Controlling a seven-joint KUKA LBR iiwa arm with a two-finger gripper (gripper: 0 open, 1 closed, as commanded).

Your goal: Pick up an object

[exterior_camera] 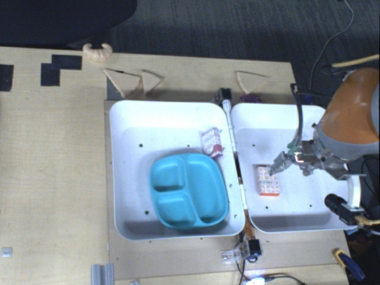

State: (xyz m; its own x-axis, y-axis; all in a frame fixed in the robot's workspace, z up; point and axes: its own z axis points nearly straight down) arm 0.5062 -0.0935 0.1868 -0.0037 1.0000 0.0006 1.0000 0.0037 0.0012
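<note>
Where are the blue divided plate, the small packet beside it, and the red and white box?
blue divided plate [189,190], camera view, its central ridge.
small packet [211,141], camera view, its middle.
red and white box [268,180], camera view, its top face.

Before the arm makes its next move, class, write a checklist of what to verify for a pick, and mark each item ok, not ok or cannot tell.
1. A target lies in reach: the packet lies flat in the right bin, just beside the gripper. Ok.
2. Packet is apart from the bin walls. Ok.
3. Gripper is centred over the packet: it sits off the packet's upper right corner. Not ok.
4. Fingers are open wide enough: too small to judge. Cannot tell.
5. Nothing is already held: cannot tell.
6. The other things are out of the way: the blue tray and small wrapper lie in the left bin. Ok.
</note>
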